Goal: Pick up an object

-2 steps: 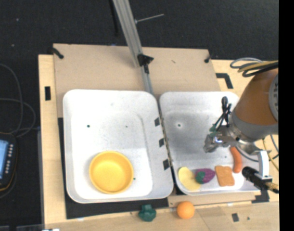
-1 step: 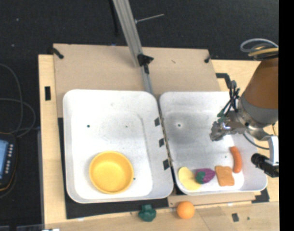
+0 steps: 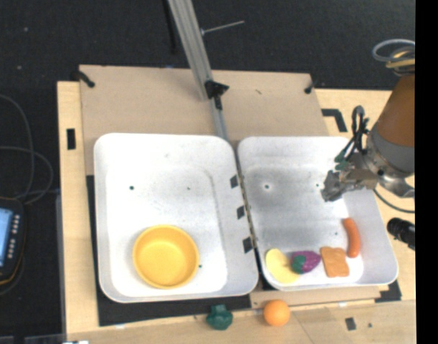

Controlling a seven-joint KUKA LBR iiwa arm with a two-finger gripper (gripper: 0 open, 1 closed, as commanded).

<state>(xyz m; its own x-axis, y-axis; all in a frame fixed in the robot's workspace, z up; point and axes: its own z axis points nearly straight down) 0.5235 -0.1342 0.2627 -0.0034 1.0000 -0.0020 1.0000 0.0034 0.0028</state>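
Honestly, my pincer (image 3: 333,189) hangs over the right bin (image 3: 290,156), near its right wall, above bare floor, and from this slant I cannot tell how it is set; nothing shows in its grasp. Everything worth taking lies well below it, along that bin's near edge: an orange sausage (image 3: 352,236) by the right wall, an orange block like a slice of toast (image 3: 335,261), a purple and green piece (image 3: 303,261) that I take for a toy vegetable, and a pale yellow rounded piece (image 3: 278,265) touching it.

What worries me is the crowding. The purple piece, the yellow one and the toast sit pressed close, so a descent there could nudge one aside or catch two at once. The sausage lies just beside the rising wall, and I judge a finger could strike the rim before closing. It is also smooth and round, likely to roll or squirt out of a pinch across its width.

The bins are shallow white trays with rounded corners, their floors scuffed grey. The toys look like glossy moulded plastic. A yellow bowl (image 3: 165,255), round and smooth, sits in the left bin (image 3: 161,163). Off the trays, on the wooden bench (image 3: 132,99), rest an orange ball (image 3: 276,312) and a small green lump (image 3: 219,317).
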